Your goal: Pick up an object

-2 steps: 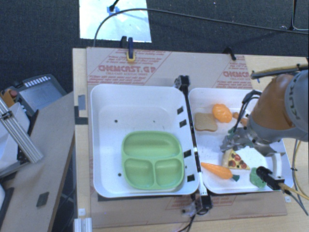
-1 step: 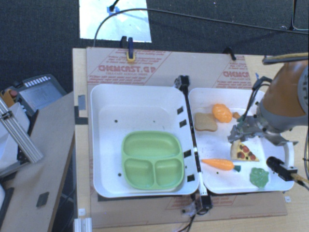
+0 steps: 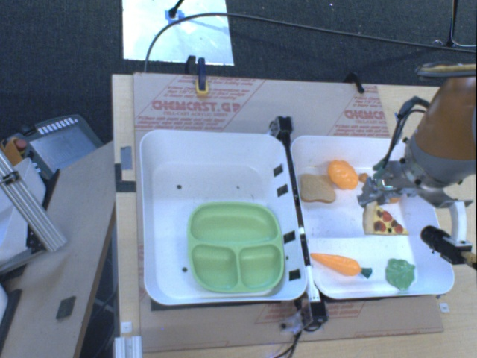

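In the right bin (image 3: pixel 432 282) lie several toy foods: an orange round fruit (image 3: pixel 342 174), a tan slice of bread (image 3: pixel 318 189), a pizza slice (image 3: pixel 385 221), an orange carrot (image 3: pixel 337 264) with a dark green tip, and a green leafy piece (image 3: pixel 400 273). My gripper (image 3: pixel 378 190) hangs low over the right bin, just above the upper edge of the pizza slice and to the right of the orange fruit. The arm's grey and orange body covers the bin's far right corner.
The left bin (image 3: pixel 160 200) holds a light green divided plate (image 3: pixel 235 246). A black clamp strip (image 3: pixel 292 207) runs between the two bins. Cardboard (image 3: pixel 246 107) lies under both bins. A black part of the arm (image 3: pixel 447 245) juts out over the right bin's right edge.
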